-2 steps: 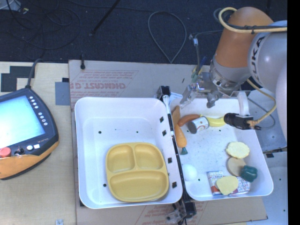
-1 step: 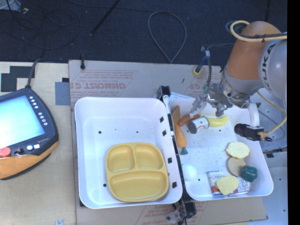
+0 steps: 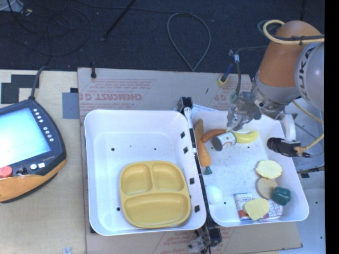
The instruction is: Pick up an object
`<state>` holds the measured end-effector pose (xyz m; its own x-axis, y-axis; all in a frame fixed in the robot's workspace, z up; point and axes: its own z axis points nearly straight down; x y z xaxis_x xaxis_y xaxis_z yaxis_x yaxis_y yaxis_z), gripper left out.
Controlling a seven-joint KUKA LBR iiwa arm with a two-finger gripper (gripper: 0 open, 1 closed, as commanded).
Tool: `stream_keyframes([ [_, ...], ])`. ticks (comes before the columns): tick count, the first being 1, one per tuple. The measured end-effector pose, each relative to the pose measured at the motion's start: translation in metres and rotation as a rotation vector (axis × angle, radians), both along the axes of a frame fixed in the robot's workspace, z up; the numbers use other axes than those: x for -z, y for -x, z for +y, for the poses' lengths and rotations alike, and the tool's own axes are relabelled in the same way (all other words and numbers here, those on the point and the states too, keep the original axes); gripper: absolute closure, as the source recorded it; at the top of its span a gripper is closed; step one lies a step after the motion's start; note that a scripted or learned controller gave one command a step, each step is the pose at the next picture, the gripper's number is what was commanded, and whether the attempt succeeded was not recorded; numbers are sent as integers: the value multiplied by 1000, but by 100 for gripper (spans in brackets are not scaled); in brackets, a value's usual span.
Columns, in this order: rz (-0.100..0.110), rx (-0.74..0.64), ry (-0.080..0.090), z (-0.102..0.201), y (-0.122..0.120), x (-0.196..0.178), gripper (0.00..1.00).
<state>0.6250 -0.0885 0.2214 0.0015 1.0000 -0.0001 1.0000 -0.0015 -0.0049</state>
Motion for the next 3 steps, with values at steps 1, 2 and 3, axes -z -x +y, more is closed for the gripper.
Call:
stream_keyframes([
  [1, 2, 0, -1, -1, 0, -9, 100],
  [2, -2, -1, 0, -39, 28, 2, 100],
  [3, -2, 1, -1, -42, 45, -17, 100],
])
